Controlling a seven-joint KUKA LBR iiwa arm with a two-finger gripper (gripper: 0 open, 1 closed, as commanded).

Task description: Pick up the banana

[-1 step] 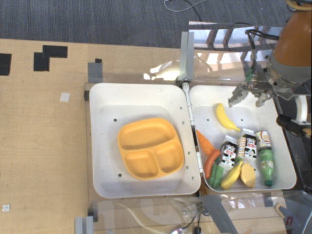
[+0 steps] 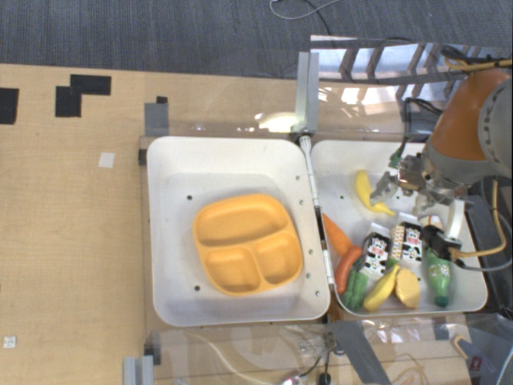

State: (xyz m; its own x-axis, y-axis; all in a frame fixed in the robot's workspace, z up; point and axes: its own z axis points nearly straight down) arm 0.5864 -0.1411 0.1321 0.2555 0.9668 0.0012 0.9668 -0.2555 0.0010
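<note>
Right bin (image 2: pixel 337 163), mid-right of frame: your arm (image 2: pixel 473 127) enters from the right edge. Gripper (image 2: pixel 405 184) sits over the bin's upper half; whether it is released or clenched, you cannot tell. Banana (image 2: pixel 366 192) lies just left of it, long axis running top to bottom, touching or nearly so. White floor open around it; cartons (image 2: pixel 390 249) and vegetables crowd lower down.
</note>
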